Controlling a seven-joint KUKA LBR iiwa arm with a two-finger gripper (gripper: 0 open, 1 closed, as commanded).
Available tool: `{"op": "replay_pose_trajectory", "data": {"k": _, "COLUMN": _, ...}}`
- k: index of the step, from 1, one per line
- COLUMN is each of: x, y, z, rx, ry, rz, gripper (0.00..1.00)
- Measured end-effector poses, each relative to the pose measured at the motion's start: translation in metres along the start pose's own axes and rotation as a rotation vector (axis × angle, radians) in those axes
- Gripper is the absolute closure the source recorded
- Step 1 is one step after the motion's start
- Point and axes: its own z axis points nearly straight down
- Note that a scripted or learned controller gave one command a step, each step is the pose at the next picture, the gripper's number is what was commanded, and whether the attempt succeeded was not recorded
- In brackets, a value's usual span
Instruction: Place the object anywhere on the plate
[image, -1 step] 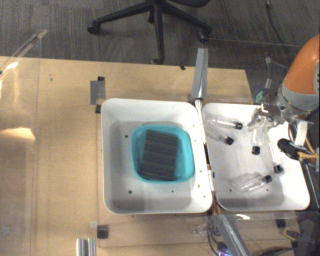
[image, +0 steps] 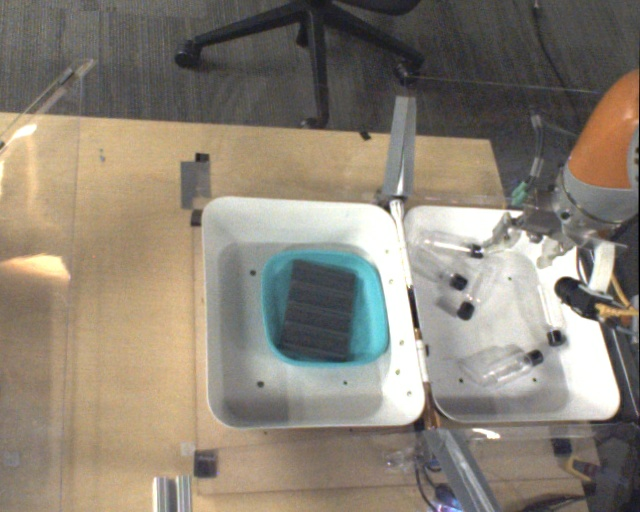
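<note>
A dark grey ribbed block (image: 320, 310) lies flat on the teal square plate (image: 373, 300), which sits in the middle of the left bin (image: 230, 340). The block lies inside the plate's rim, slightly tilted. My gripper (image: 524, 235) hangs over the far edge of the right bin (image: 600, 395), well to the right of the plate and apart from the block. Above it rises the orange band of the arm (image: 605, 130). Nothing shows in the gripper.
The right bin holds several clear plastic vials with black caps: one (image: 500, 363) near the front, others (image: 445, 255) towards the back left. A metal divider post (image: 400, 150) stands between the bins at the back. Cables (image: 590, 295) trail at the right edge.
</note>
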Motion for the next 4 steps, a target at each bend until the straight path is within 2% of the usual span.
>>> {"op": "replay_pose_trajectory", "data": {"k": 1, "x": -0.021, "y": -0.007, "z": -0.106, "rx": -0.005, "ry": 0.0, "rz": 0.079, "gripper": 0.0}}
{"op": "replay_pose_trajectory", "data": {"k": 2, "x": -0.048, "y": -0.037, "z": -0.221, "rx": -0.008, "ry": -0.001, "rz": 0.148, "gripper": 0.0}}
{"op": "replay_pose_trajectory", "data": {"k": 3, "x": -0.052, "y": -0.052, "z": -0.241, "rx": -0.007, "ry": -0.002, "rz": 0.308, "gripper": 0.0}}
{"op": "replay_pose_trajectory", "data": {"k": 4, "x": -0.066, "y": -0.107, "z": -0.241, "rx": -0.004, "ry": -0.001, "rz": 0.44, "gripper": 0.0}}
